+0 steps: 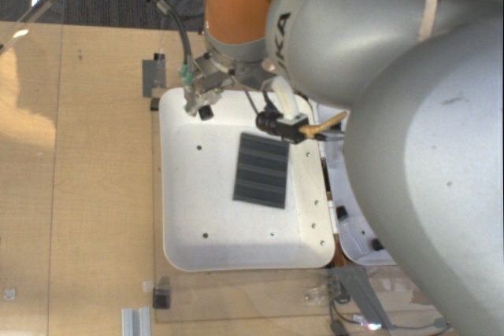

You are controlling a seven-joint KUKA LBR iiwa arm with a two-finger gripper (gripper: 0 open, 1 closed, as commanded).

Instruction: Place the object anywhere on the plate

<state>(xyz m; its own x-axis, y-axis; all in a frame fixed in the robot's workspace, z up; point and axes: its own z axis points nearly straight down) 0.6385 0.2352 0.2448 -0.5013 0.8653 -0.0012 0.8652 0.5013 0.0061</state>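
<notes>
Dark grey ribbed rectangular object [261,170] flat in left white bin [189,224], slightly tilted. Tool [236,110] above; aperture indeterminate.

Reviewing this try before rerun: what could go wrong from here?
1. The end effector sits at the white bin's far edge; a descent there may hit the rim.
2. The dark ribbed rectangular object lies flat in the bin, so a pinch might slip.
3. The arm covers most of the second bin, hiding placements there.
</notes>
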